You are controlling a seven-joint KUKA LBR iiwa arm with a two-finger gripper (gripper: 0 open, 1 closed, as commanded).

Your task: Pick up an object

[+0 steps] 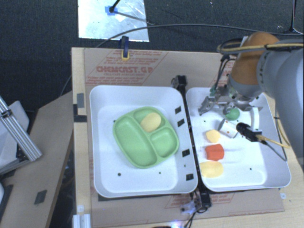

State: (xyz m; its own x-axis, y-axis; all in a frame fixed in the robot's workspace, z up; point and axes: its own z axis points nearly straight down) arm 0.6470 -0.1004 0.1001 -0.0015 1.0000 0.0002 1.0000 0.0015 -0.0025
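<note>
The pick looks unfinished: the gripper point(225, 112) sits low in the upper part of the right-hand shallow white bin point(275, 175), right at a small green round object point(233, 113), and whether it grips it I cannot tell.

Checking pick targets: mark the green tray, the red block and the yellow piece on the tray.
green tray point(134, 143), camera view, bare floor of its long compartment.
red block point(214, 151), camera view, middle of its top face.
yellow piece point(151, 122), camera view, its centre.
</note>
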